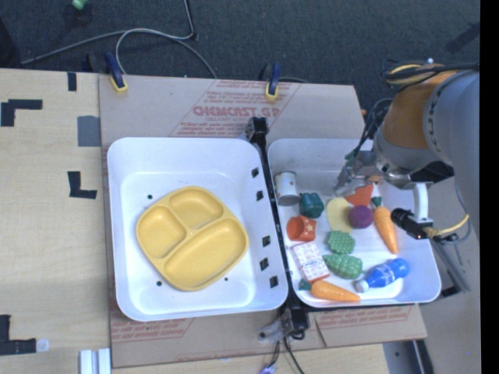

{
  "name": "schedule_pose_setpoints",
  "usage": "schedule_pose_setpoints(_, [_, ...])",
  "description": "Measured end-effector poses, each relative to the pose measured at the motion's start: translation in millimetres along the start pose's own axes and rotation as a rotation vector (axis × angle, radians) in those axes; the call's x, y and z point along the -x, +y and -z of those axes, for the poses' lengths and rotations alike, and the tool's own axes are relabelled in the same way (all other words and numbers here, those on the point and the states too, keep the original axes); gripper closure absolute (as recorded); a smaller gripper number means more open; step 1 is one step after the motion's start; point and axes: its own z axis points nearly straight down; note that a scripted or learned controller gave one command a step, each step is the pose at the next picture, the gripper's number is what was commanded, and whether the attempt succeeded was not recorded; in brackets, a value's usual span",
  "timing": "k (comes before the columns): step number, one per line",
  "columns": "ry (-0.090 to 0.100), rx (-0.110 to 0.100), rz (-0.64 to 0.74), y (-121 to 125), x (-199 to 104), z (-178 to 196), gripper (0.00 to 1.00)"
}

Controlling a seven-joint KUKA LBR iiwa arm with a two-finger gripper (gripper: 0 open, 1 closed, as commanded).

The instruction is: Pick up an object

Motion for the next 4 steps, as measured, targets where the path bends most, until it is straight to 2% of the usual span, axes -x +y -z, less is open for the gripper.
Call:
schedule_pose_setpoints(1, [0.001,-0.001,-0.001,-0.5,0.0,-0.6,0.00])
schedule_pose_setpoints(2, [0.013,-0.028,-0.003,-34.9,38.5,4.4,0.00])
schedule_pose_setpoints(3, [0.011,-0.021,-0.003,-86.3,13.6,-15.4,0.00])
schedule_pose_setpoints(4, [0.011,-0.020,-0.001,-21.4,38.3,-17.3,0.00])
